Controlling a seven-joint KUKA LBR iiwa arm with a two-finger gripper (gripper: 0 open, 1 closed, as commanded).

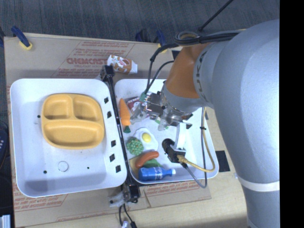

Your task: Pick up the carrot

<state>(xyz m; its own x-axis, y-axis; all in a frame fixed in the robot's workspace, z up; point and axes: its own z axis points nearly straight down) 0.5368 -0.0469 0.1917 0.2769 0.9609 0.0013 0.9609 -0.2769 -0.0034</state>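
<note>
Beside the carrot (124,114), my end effector (148,109) is hovering, grip state unclear; I am risking nudging it against the bin wall.

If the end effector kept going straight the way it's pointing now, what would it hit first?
The end effector points toward the picture's left, at the carrot lying along the right bin's left wall. The carrot looks first in line, though height above it is unclear.
</note>
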